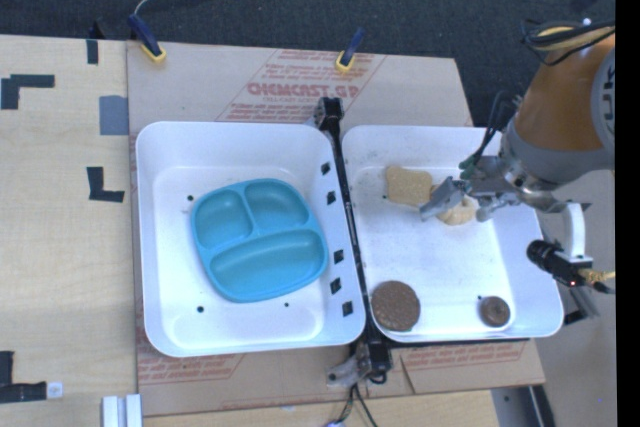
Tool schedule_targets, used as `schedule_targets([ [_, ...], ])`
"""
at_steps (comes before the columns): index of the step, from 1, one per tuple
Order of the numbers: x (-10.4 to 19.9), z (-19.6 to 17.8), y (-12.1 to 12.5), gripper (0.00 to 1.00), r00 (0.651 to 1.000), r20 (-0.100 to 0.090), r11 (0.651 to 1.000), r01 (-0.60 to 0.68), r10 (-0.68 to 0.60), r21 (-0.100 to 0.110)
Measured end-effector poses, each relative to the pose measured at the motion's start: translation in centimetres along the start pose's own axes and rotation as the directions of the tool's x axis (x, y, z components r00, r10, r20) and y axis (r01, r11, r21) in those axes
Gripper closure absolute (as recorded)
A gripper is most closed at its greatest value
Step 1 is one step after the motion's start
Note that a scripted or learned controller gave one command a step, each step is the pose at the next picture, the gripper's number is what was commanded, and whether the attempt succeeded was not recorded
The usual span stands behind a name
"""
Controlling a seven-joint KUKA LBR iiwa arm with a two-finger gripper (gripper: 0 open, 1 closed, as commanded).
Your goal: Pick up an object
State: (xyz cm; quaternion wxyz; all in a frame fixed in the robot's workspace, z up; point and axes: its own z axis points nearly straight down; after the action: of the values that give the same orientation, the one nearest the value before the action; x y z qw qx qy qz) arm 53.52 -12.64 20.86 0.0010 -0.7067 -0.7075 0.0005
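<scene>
The object nearest the claw is a tan sponge-like block [409, 185], lying in the upper part of the right bin [520, 320] on the desk [60, 245]. Largest of all is the left bin [160, 315], holding a blue divided plate [260, 238]. The claw [462, 203] hangs over a second pale piece [461, 212] just beside the block (whether it pinches that piece, I cannot tell). A brown disc [396, 304] and a smaller brown lump [494, 312] lie near the front wall.

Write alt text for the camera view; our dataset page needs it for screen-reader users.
The arm's pincer hovers by two tan pieces in the right bin, which also holds two brown discs. A blue divided plate lies in the left bin.
</scene>
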Motion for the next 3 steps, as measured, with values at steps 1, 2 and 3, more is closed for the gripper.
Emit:
schedule_targets([
  [1,6.5,1.7,8.1,0.00,1.000,0.000,1.000,0.002,-0.002,-0.001],
  [2,1.8,11.2,8.2,0.00,1.000,0.003,1.000,0.000,0.000,-0.008],
  [3,1.1,11.8,12.0,0.00,1.000,0.003,1.000,0.001,-0.001,-0.011],
])
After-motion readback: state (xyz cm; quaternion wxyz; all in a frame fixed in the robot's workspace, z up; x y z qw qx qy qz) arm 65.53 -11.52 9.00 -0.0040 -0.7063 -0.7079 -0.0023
